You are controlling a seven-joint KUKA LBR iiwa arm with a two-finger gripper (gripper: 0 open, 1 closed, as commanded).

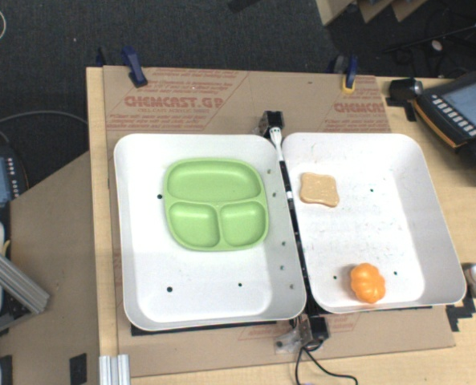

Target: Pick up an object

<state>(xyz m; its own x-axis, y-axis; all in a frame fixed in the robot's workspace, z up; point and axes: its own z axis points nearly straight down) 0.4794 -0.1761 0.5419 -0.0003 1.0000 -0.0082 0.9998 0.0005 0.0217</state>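
Observation:
A tan slice of toy bread (319,189) lies flat in the right bin (406,215), near its upper left corner. A small orange pumpkin-shaped toy (367,282) sits near the front edge of the same bin. In the left bin (141,279) a green plate with three compartments (217,204) rests in the upper middle.
Both white bins sit side by side on a brown board (181,99) held by clamps at the back. A tablet-like device (454,115) lies at the far right. Cables and a metal rail (13,279) are at the left.

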